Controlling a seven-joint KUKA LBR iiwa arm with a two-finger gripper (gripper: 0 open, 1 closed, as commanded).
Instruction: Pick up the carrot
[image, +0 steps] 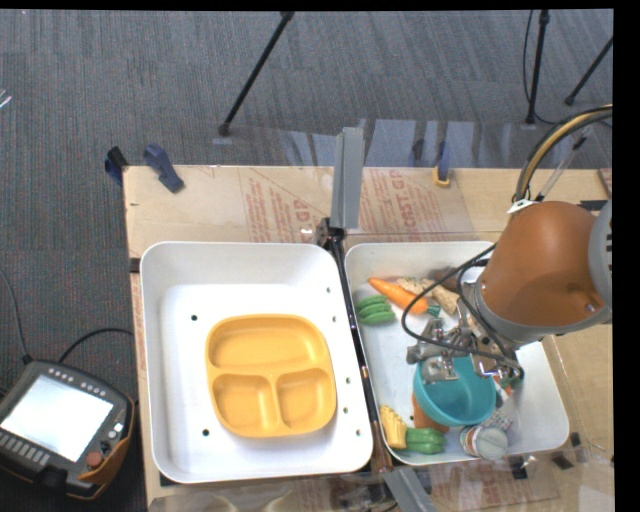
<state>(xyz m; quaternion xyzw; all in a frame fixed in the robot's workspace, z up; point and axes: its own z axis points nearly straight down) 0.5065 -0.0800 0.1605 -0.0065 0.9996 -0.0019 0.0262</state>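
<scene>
A yellow tray (271, 374) sits in the left bin (170, 300). In the right bin (552, 400), the carrot (393, 292) lies near the back, just beside a green vegetable (376, 311). The gripper (452, 352) hovers over a blue bowl (458, 397); its grip cannot be made out.

The arm (545, 270) reaches in from the table's right edge, its orange band facing the camera. Below it the claw (455, 365) (wrapped in looping black cables) points downward.
</scene>
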